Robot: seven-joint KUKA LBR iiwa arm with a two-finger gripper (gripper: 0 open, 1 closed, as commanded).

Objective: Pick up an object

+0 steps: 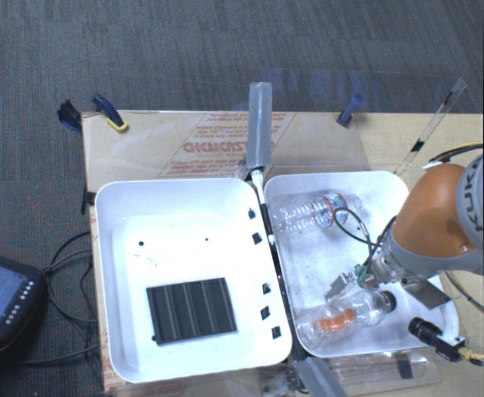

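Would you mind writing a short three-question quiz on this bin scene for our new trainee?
1. True or false: the dark ribbed panel lies in the left bin.
2. How many clear plastic bottles lie in the right bin?
3. Which bottle is nearer the gripper: (a) the bottle with something orange inside, or (b) the bottle by the far wall?

Key: 1. True. 2. Two. 3. (a); the gripper is just above it in the camera view.
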